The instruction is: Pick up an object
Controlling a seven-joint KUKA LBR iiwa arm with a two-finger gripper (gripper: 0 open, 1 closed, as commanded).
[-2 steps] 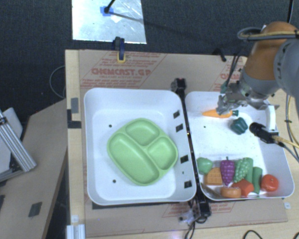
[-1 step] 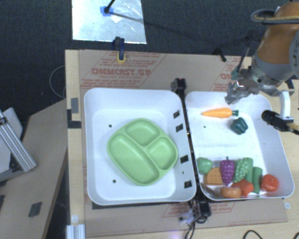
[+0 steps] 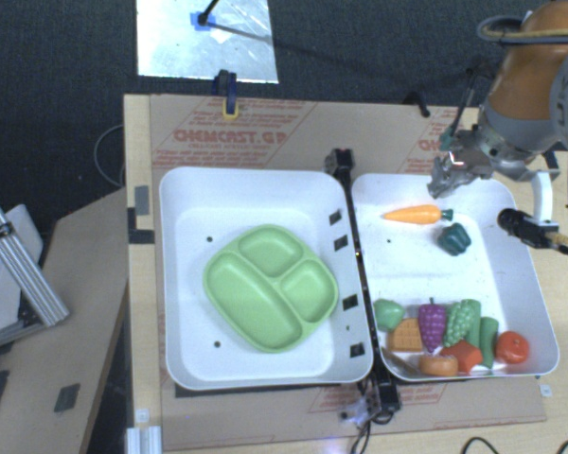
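The orange plastic toy carrot lies just below and slightly left of the gripper, on the floor of the right white bin, near its far wall. Its long axis runs nearly level across the view: the tapered tip points left, away from the arm, and the blunt end with a small green stub of leaf points right, toward the spot beneath the gripper. It is smooth, glossy, and apart from everything else in the bin.

The gripper hangs above the bin's far edge, close over the carrot's leafy end, with nothing between its fingers; whether they are spread or pressed together cannot be made out at this size.

Just below the gripper, a little to its right and beyond the carrot, sits a small dark teal rounded toy. Further below, along the bin's near wall, is a packed cluster of toy produce: green, purple, yellow, orange and red pieces touching one another.

Well to the gripper's left and lower, the left white bin holds a pale green divided plastic plate with three compartments, lying flat near its middle.
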